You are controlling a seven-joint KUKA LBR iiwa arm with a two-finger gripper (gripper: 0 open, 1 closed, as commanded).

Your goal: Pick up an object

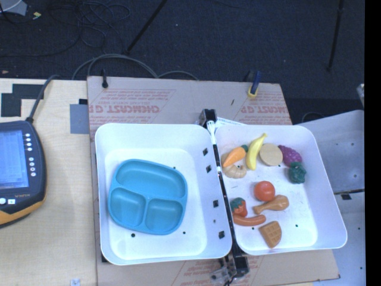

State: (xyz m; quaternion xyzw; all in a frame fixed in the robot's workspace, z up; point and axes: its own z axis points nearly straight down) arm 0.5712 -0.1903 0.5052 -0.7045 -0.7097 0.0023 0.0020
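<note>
The right white bin (324, 219) holds several toy foods. A yellow banana (255, 149) lies at its far side beside an orange carrot (233, 157) and a tan round disc (271, 155). A purple eggplant (290, 155) and a green broccoli (297, 173) sit further right. A red tomato (264, 190) rests mid-bin, with a brown drumstick (272, 205) just below it. A red sausage (248, 220) and an orange waffle piece (271, 234) lie near the front. A beige shell-like piece (235, 171) sits by the divider.
The left white bin (113, 142) carries a blue three-compartment plate (147, 196). A teach pendant (18, 168) lies on the wooden bench at the far left. Cardboard (178, 103) underlies both bins. Cables run across the dark floor behind.
</note>
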